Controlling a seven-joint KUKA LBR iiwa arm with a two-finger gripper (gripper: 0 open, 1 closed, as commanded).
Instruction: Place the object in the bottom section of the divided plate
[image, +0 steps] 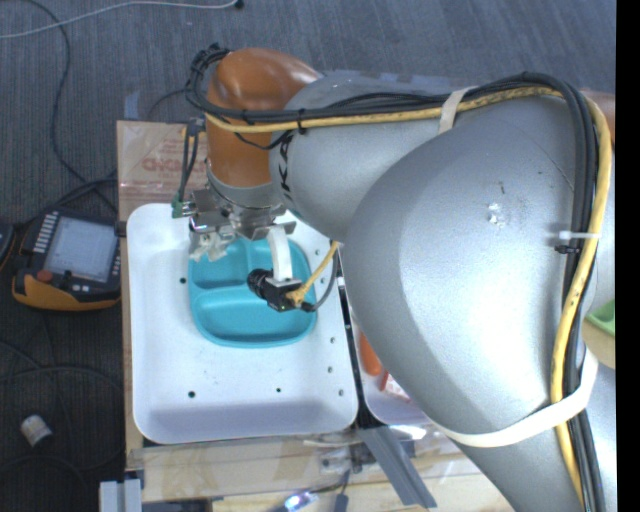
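The left white bin (160, 330) holds a blue divided plate (245, 315); the gripper (222, 235) hangs over its upper edge.

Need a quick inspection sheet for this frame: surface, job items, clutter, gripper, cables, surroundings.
Surface: left white bin on the bench; much of the right bin hidden by the arm.
Job's things: blue divided plate lies in the left bin; bottom section looks bare. Object to place not identifiable.
Clutter: orange item at the right bin's edge, mostly hidden.
Grippers: gripper low over the plate's upper part; hold cannot be judged.
Cables: yellow cable and black cables run along the arm; loose cables on the floor.
Surroundings: dark carpet, teach pendant left of the bin, cardboard behind.
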